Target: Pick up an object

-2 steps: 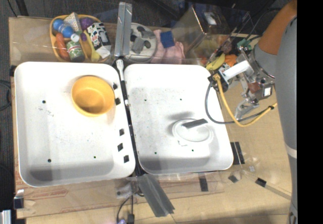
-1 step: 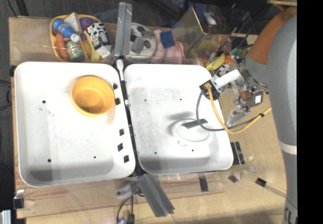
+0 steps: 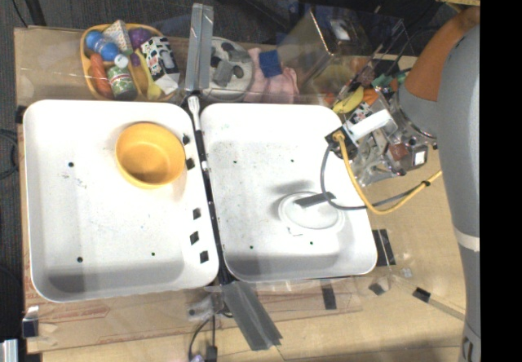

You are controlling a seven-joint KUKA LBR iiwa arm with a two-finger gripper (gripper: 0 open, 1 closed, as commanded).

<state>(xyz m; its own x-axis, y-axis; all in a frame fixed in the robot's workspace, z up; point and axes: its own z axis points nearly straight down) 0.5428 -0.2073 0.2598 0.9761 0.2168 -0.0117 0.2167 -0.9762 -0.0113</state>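
We look down from one fixed camera set above the bench [image 3: 408,254], tilted at a slant so that the far edge lies at the top of the frame. Both white bins sit in full view, the left bin [image 3: 49,214] and the right bin [image 3: 245,189] side by side. The arm [image 3: 461,132] enters from our right.

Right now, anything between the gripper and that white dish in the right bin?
Nothing visible. The gripper sits over the right bin's right edge, and the white dish lies just below and left of it on the bin floor. Only a black cable loops down toward the dish.
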